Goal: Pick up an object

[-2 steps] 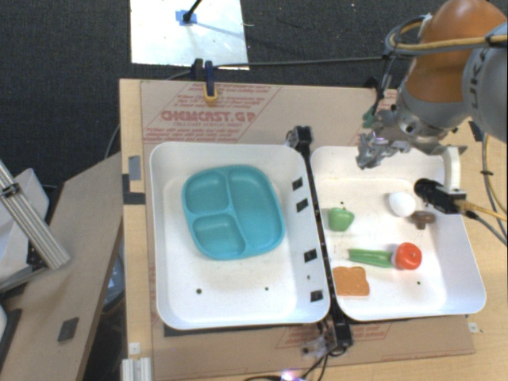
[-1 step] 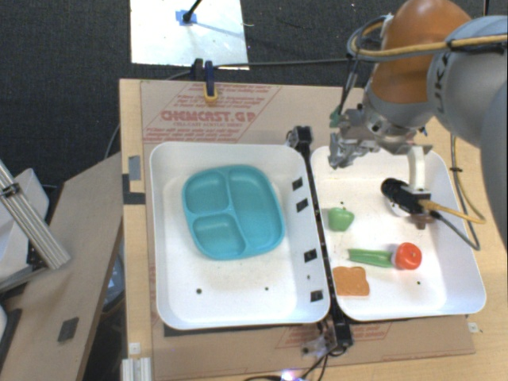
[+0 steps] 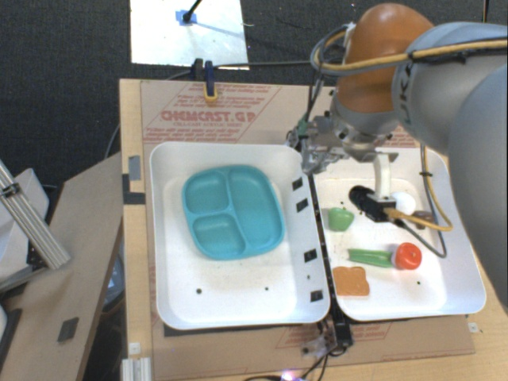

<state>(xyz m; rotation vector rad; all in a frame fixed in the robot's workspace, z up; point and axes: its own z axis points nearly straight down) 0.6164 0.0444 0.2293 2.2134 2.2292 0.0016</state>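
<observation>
Quick look down at the bench; two white bins side by side, left bin (image 3: 238, 288) and right bin (image 3: 444, 276), both sitting on a cardboard sheet (image 3: 230, 109) w/ red print. The arm (image 3: 444, 78) comes in from the right of the frame; the gripper (image 3: 313, 155) hangs over the top end of the divide btw the two bins, approx at the upper left corner of the right bin; can't tell from this angle if it's open or closed.

The pickable stuff is all in the right bin, lower in the frame than the gripper and apart from it. There's a small green piece (image 3: 340, 218) near that bin's left wall, about mid height; below it is a green stick (image 3: 370, 255) lying roughly horizontal w/ a red-orange ball (image 3: 408, 255) touching its right end; can't tell if those are one item or two. An orange toast-shaped slice (image 3: 351, 281) sits just below the stick, toward the bin's lower left corner.

The left bin has a blue divided plate (image 3: 232, 211), 3 compartments, about center, turned a bit askew. A few black clips (image 3: 304, 205) run along the shared wall. Upper left of the frame: a white sheet (image 3: 186, 18) on the dark backdrop; a blue-and-yellow clamp (image 3: 209, 82) at the top edge of the cardboard.
</observation>
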